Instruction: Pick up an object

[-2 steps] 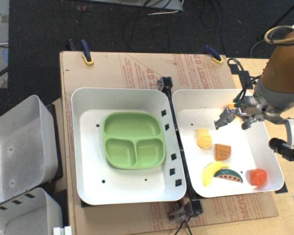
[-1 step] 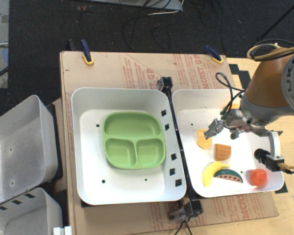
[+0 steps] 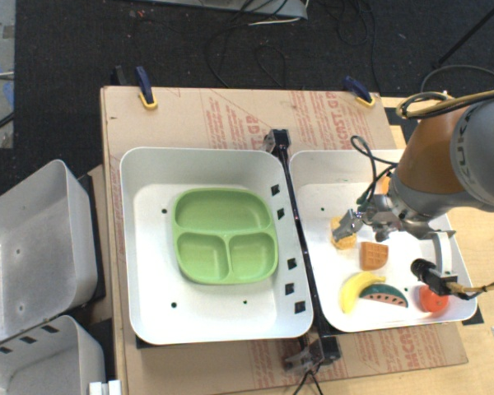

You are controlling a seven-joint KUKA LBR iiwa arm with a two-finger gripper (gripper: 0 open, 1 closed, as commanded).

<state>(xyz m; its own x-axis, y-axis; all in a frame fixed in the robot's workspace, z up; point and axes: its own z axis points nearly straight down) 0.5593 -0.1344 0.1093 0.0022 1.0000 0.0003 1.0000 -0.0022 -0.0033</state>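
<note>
The right bin point(image 3: 329, 171) holds several toy foods. A tan and yellow piece point(image 3: 343, 237) lies at its middle left, with an orange square piece point(image 3: 374, 256) just right of it. Toward the front lie a yellow banana point(image 3: 354, 291), a watermelon slice point(image 3: 385, 295) and a red tomato point(image 3: 432, 301). My gripper point(image 3: 360, 220) hangs low over the right bin, right above and against the tan and yellow piece. The grey wrist and orange band point(image 3: 432, 159) rise behind it to the right and hide the bin's right side.
The left bin point(image 3: 148, 220) holds a green divided plate point(image 3: 226, 234). A black divider strip point(image 3: 292, 220) runs between the two bins. Grey tubs point(image 3: 29, 237) stand off the bench to the left. Cables trail from the wrist over the right bin.
</note>
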